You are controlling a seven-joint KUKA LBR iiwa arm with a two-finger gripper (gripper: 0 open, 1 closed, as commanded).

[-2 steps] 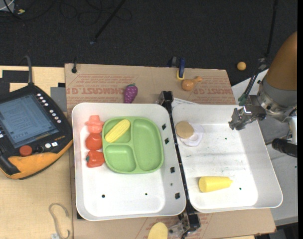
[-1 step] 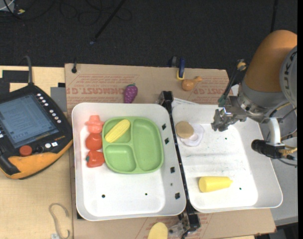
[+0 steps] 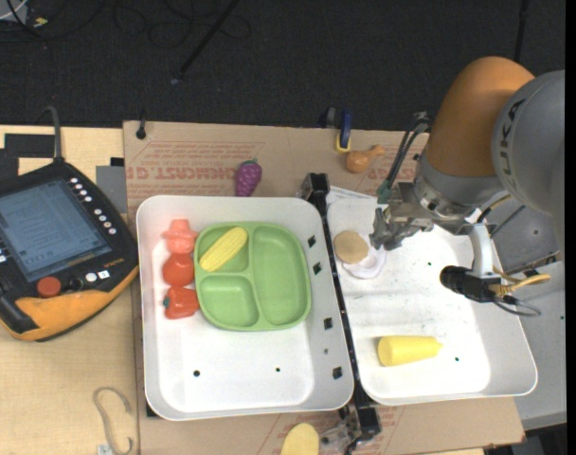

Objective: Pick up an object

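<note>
Right of centre, low over the upper left part of the right shallow white bin: two-finger gripper on the grey arm with orange band. Released or clenched: cannot tell from this angle.

Just left of the gripper, close to the bin's left wall: round tan flat disc, flat on the bin floor. Immediately below the disc, at its lower right edge: pale translucent ring-like piece. Lower in the same bin, well apart from the gripper: yellow cone-shaped block, on its side, narrow end toward the right.

In the left shallow white bin: green three-compartment plastic plate, with a yellow toy corn cob lying tilted in the upper left compartment. Along the plate's left rim, top to bottom: pink toy piece, red rounded toy piece, red-orange toy piece.

Under both bins: brown cardboard sheet, printed with red block capitals near its upper edge, upside down to the camera and too blurred to read with certainty. On the cardboard above the bins: purple toy grape bunch and orange pear-shaped toy.

At the left of the frame: orange-and-black handheld teach pendant, with screen text too small to read.
</note>
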